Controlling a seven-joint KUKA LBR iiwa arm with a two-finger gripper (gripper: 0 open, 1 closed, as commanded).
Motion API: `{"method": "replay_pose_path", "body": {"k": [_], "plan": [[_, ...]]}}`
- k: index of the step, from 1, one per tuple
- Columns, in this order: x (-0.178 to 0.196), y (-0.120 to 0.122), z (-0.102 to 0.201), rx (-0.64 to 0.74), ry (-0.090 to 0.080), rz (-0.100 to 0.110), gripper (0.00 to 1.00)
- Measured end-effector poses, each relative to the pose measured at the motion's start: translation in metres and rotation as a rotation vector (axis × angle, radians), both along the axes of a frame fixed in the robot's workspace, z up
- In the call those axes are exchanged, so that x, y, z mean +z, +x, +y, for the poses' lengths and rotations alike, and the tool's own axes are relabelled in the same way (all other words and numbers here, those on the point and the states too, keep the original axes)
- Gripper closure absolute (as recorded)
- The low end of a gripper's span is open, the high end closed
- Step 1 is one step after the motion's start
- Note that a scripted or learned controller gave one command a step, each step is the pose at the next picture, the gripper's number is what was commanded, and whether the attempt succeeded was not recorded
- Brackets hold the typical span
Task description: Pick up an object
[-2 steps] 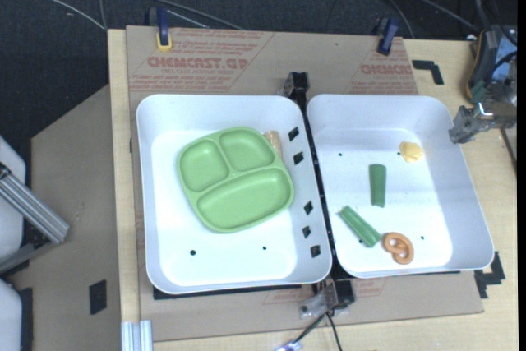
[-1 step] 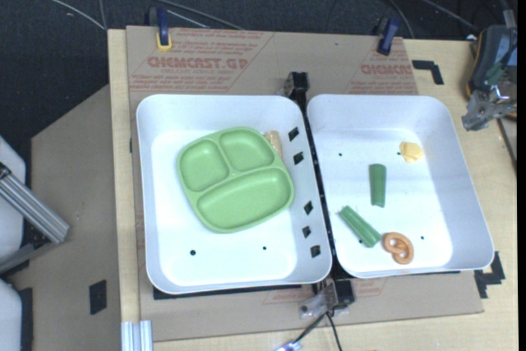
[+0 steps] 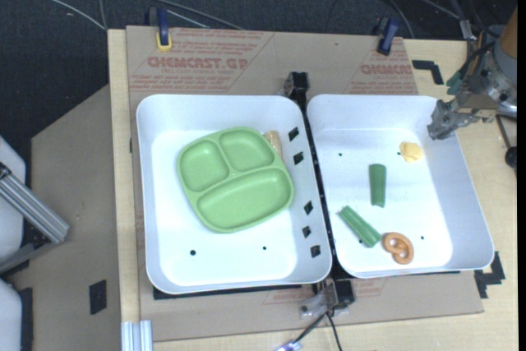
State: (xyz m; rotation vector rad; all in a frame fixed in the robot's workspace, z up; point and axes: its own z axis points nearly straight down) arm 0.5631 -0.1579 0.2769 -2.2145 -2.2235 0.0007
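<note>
Board [image 3: 197,62] printed "CHEMCAST GP", gripper [image 3: 444,126] near bin [image 3: 460,193]

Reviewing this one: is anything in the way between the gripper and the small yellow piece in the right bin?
Nothing visible. The gripper sits at the upper right rim of the right bin, and the yellow piece lies just inside on bare white floor. The green pieces and pretzel lie further down the bin.
</note>
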Motion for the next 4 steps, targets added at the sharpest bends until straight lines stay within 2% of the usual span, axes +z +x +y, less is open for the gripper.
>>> {"method": "replay_pose_path", "body": {"k": [2, 4], "plan": [[-0.037, -0.007, 0.102, 0.000, 0.000, 0.001, 1.00], [-0.053, -0.012, 0.216, -0.001, -0.001, 0.001, 1.00]]}}
